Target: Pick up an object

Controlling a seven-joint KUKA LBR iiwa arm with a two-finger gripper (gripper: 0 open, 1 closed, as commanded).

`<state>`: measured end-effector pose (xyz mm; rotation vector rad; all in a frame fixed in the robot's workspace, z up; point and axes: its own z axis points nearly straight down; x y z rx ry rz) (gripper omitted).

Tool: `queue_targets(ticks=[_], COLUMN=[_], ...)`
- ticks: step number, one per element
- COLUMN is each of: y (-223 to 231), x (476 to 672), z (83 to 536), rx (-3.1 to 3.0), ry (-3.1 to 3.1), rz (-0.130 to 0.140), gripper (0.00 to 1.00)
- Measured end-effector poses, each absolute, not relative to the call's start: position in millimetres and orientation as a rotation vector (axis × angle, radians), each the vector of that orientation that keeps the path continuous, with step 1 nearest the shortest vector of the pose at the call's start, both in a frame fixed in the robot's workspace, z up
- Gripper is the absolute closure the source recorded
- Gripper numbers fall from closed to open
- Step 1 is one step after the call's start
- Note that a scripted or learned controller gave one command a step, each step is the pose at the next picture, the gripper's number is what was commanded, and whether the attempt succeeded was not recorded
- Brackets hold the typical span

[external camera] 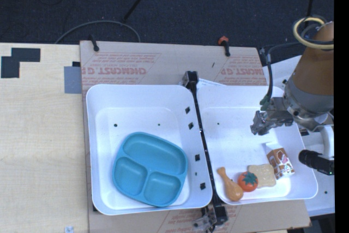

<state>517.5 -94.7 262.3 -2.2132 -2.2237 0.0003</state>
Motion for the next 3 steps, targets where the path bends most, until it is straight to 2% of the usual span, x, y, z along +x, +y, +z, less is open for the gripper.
queue_targets(ticks=[1,3], y=[-32.5,67.4], x=[522.6,551.3], z=[251.7,238.6], rx=[-2.211,-2.214], ry=[-2.224,-2.224], rz=[0.002,0.003], gripper=[1.0,1.0])
